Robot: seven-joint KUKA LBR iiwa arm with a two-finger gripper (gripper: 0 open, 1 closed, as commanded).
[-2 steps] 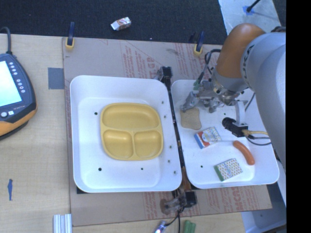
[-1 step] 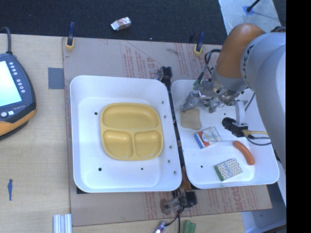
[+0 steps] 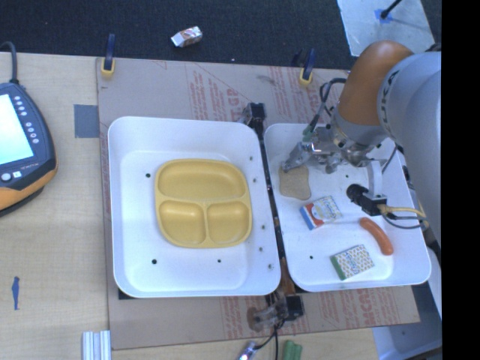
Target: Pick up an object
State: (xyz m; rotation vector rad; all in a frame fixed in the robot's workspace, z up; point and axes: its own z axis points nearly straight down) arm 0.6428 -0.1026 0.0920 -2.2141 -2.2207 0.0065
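Starting nearest the camera: green patterned packet [image 3: 352, 261] lay flat in the near part of the right bin [image 3: 311, 255]. Just past it, orange toy sausage [image 3: 376, 236] sat toward the bin's right side, apart from the packet. Small red, white and blue packet [image 3: 321, 211] was mid-bin, left of the sausage and not touching it. Tan slice-shaped piece [image 3: 295, 185] lay against the bin's left wall, farther back. Gripper [image 3: 300, 160] hung over the slice's far edge, low and close; contact unclear. Couldn't tell whether it was open or closed, and nothing visibly sat in its grasp. Left bin [image 3: 135, 201] held a yellow divided plate [image 3: 202, 201], centred. Teach pendant [image 3: 19, 145] rested on the bench [image 3: 60, 261] at far left. Crumpled wrapper [image 3: 187, 37] was on the dark floor beyond the bench.
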